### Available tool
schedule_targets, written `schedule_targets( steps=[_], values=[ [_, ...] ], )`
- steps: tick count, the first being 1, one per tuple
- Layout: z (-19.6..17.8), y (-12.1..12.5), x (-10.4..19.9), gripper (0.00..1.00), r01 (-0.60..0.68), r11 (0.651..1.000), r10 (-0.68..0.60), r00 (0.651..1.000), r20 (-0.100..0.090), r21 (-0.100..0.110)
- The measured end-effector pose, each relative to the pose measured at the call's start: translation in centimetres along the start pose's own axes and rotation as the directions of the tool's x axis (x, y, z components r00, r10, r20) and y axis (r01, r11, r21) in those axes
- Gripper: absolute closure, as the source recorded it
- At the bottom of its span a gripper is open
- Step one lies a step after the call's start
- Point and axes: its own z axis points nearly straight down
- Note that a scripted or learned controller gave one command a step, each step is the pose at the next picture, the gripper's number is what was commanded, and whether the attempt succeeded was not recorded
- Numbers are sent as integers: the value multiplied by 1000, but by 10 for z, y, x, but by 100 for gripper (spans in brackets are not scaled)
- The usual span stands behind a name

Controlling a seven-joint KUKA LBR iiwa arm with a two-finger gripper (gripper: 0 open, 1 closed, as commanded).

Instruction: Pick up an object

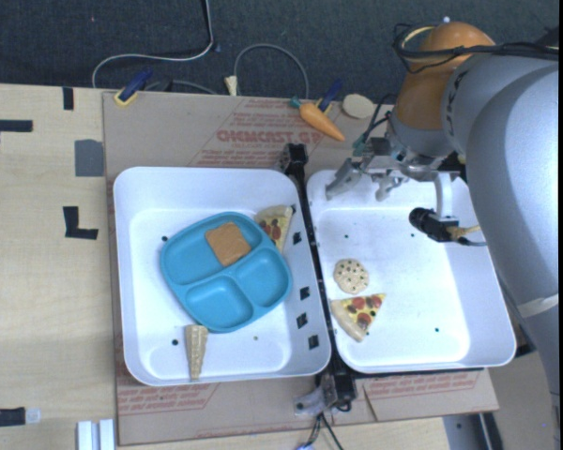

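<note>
My gripper [359,189] hangs over the far left corner of the right bin [469,345], open, with nothing between its two grey fingers [335,187]. In that bin, nearer the front, lie a round chocolate-chip cookie [351,275] and a pizza slice [358,313], both well short of the gripper. The left bin [131,251] holds a blue divided plate [239,289] with a brown toast square [229,243] on it, a second pizza slice [277,223] by its right wall, and a waffle cone [196,350] at the front.
An orange carrot [319,121] and a pale round piece [357,106] lie on the cardboard behind the bins. A black divider [305,251] runs between the bins. The grey arm [516,157] covers the right bin's far right side.
</note>
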Motion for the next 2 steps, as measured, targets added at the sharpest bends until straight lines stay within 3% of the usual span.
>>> schedule_targets(
  steps=[1, 2],
  values=[
    [56, -65, 1, 0, -4, 1000, 4, 1000, 0, 7],
    [47, -1, 2, 0, 0, 1000, 0, 1000, 1, 10]
  ],
)
